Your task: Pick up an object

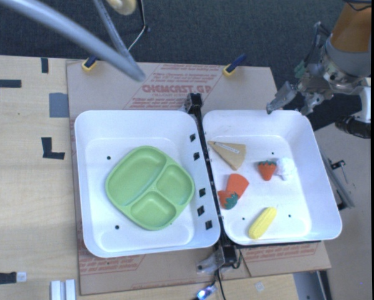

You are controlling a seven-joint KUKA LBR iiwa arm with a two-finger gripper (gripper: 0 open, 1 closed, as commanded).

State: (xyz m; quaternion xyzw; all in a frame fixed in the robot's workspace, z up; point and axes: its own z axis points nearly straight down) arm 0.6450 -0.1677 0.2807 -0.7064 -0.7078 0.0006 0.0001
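Tool (293, 100) hangs over the far right corner of the right bin (318, 167), fingers spread and holding nothing; pick not yet begun, corn (262, 222), carrot (233, 190), strawberry (267, 169) and wedge (228, 153) lying loose in that bin

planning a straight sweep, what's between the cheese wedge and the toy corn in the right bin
In the camera view, the orange carrot lies just left of the line from the cheese wedge to the toy corn; the rest of that stretch is bare white bin floor.
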